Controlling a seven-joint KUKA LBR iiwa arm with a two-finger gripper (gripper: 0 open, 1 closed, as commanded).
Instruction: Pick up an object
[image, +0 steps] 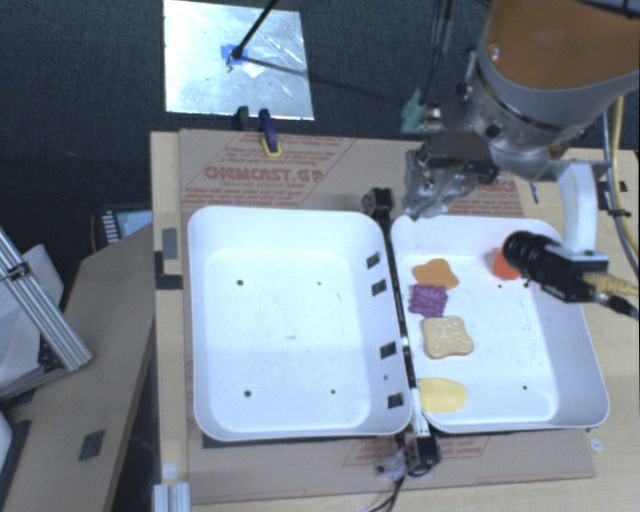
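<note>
The right bin (570, 390) holds several small objects in a column near its left wall: an orange flat piece (434, 273), a purple piece (429, 299), a tan toast-like piece (447, 338) and a yellow oval piece (441, 396). A red-orange object (502, 264) lies further right, partly hidden by a black cylinder. My gripper (432, 197) hangs over the far left corner of the right bin, above and behind the orange piece. Nothing shows in its grasp.
A black cylinder (545, 263) on a white bracket (578, 212) juts over the right bin's right side. The left bin (290, 320) sits beside it, joined by black clips (379, 288) along the shared wall. A silver sheet (238, 60) lies behind the cardboard base.
</note>
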